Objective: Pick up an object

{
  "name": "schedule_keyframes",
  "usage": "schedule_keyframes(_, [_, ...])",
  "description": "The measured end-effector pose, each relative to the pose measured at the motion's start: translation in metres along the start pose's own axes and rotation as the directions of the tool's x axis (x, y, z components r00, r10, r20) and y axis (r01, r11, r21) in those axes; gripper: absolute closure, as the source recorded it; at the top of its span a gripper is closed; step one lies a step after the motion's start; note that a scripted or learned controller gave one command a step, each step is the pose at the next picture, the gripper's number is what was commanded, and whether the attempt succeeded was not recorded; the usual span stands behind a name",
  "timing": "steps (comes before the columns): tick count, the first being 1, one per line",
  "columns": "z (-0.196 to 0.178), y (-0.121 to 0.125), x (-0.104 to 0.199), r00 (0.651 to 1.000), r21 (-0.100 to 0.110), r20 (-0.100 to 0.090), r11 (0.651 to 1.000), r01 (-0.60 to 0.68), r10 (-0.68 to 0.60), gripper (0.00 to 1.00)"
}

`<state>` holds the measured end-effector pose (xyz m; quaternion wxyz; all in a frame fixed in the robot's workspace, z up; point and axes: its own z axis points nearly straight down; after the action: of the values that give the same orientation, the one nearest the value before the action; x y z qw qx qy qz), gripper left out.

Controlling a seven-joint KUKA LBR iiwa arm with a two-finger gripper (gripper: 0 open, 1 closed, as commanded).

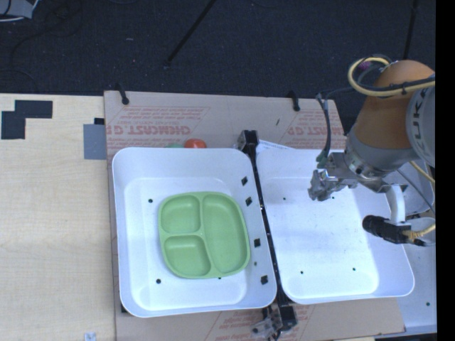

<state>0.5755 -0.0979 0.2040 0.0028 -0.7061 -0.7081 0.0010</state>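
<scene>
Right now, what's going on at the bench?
The arm reaches in from the right, with its gripper over the upper part of the right bin. Nothing shows between its fingers. A green divided plate lies flat in the left bin, away from the gripper and untouched. A small red and green thing peeks over the left bin's far rim; it is too hidden to identify. No pick has happened yet.

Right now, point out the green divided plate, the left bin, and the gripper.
green divided plate (204,234), camera view, on the ridge where its compartments meet
left bin (135,169), camera view, on its white upper-left wall
gripper (321,189), camera view, at its tip over the right bin
</scene>
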Motion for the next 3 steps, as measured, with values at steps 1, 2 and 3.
schedule_keyframes(1, [-0.004,-0.009,0.041,1.0,0.0,0.0,1.0,0.001,-0.001,1.0])
schedule_keyframes(2, [-0.007,-0.008,0.087,1.0,-0.002,0.001,1.0,0.001,-0.001,1.0])
schedule_keyframes(3, [-0.005,-0.012,0.145,1.0,-0.001,0.0,1.0,0.002,-0.002,1.0])
